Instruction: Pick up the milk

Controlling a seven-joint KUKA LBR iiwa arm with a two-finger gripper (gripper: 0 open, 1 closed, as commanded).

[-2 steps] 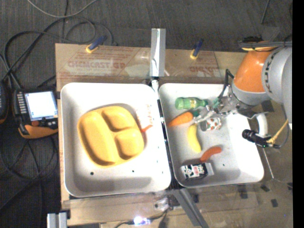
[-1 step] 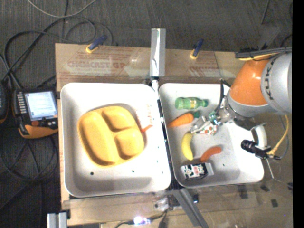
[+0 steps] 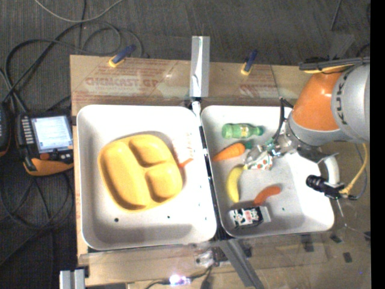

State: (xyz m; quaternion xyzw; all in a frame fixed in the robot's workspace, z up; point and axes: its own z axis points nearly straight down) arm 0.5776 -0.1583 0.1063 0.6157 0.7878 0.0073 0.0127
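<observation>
The milk [image 3: 246, 217] is a small black-and-white carton lying on its side at the front of the right bin [image 3: 313, 212]. My gripper [image 3: 269, 152] is farther back in that bin, well apart from the milk. It hangs right over a white packet with coloured dots [image 3: 258, 161] and looks to be touching it. The grey arm with its orange band [image 3: 316, 107] comes in from the right.
The right bin also holds a green bottle [image 3: 242, 130], a carrot [image 3: 229, 152], a banana [image 3: 234, 182] and a small orange-red piece [image 3: 267, 193]. In the left bin [image 3: 90, 221] lie a yellow divided plate [image 3: 141, 170] and a small orange bit [image 3: 185, 160].
</observation>
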